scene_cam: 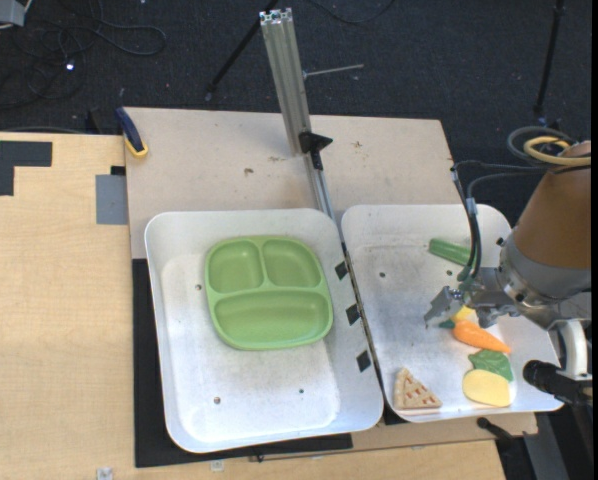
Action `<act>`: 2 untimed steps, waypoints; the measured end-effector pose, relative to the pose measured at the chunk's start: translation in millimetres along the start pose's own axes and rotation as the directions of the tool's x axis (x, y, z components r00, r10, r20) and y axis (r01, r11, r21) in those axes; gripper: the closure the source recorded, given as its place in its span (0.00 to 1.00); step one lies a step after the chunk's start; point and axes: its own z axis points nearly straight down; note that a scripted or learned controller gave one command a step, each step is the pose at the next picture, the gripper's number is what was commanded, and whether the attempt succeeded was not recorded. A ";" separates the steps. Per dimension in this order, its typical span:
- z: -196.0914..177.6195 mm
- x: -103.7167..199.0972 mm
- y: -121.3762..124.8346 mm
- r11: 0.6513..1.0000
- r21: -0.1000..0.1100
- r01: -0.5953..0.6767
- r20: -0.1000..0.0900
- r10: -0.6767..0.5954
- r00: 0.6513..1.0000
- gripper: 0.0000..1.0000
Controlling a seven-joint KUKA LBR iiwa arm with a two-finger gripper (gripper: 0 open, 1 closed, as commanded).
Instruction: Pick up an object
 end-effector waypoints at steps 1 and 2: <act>47.7 7.4 5.2 1.000 -0.003 0.000 0.000 0.000 1.000 0.00; 105.4 15.2 -0.5 1.000 -0.005 -0.001 0.000 0.001 1.000 0.00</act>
